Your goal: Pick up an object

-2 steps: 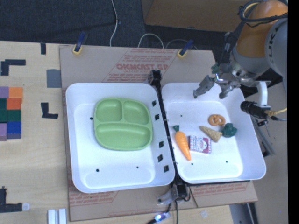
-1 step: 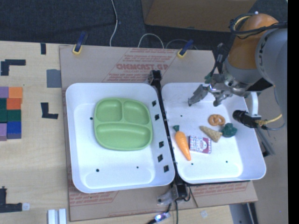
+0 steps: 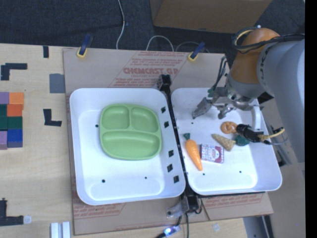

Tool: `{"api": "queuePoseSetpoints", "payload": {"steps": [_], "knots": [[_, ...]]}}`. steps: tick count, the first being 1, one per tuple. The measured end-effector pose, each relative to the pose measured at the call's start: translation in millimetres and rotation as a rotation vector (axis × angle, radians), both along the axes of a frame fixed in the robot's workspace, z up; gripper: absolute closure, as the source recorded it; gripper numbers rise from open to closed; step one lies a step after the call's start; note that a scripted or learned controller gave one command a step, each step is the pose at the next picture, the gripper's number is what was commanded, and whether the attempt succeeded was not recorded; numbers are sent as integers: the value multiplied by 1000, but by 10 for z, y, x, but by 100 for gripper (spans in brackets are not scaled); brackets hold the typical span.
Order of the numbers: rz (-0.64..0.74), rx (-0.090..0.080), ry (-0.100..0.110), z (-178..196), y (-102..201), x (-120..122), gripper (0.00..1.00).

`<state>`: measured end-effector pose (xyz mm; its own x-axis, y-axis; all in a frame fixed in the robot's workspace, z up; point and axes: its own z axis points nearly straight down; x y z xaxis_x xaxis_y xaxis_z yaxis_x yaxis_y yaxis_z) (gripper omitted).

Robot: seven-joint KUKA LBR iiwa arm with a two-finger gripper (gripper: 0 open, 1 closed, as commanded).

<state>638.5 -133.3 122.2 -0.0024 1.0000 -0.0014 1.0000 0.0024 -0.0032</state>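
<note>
The brown board (image 3: 124,71) covers most of the bench, w/ two white bins side by side on it. The grey arm (image 3: 282,78) comes in from the right, orange band above the wrist, and reaches over the far part of the right bin (image 3: 247,177). The left bin (image 3: 81,152) holds one thing: a light-green divided plate (image 3: 131,132), lying flat, roughly centred, three compartments. The gripper (image 3: 211,111) hangs over the right bin's far-left area, fingers (image 3: 199,109) spread wide apart w/ bare white bin floor between them, so it grips nothing. All the pickable things sit in the right bin, nearer the camera than the gripper. The orange carrot (image 3: 193,153) lies at a slant by the bin's left wall, green top end pointing away from the camera. Just right of it, abt touching, is a flat pink packet (image 3: 212,153). Beyond the packet lies a tan wedge (image 3: 224,142), and just past that a small orange-brown ring (image 3: 228,128), close to the right-hand finger but apart from it. A small dark-green piece (image 3: 241,140) sits just right of the wedge; what it is, can't tell. Off to the far left, on the wood surface outside the board, a stack of coloured blocks (image 3: 11,119).
</note>
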Motion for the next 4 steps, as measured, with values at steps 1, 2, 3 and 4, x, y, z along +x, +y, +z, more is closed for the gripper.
{"api": "queuePoseSetpoints", "payload": {"steps": [1, 2, 3, 4], "knots": [[2, 1, -1, 122, 12, 3, 100], [0, 1, -8, 756, 10, -17, 100], [0, 0, -9, 1378, 22, 58, 100], [0, 1, -4, 1574, 28, 63, 100]]}}
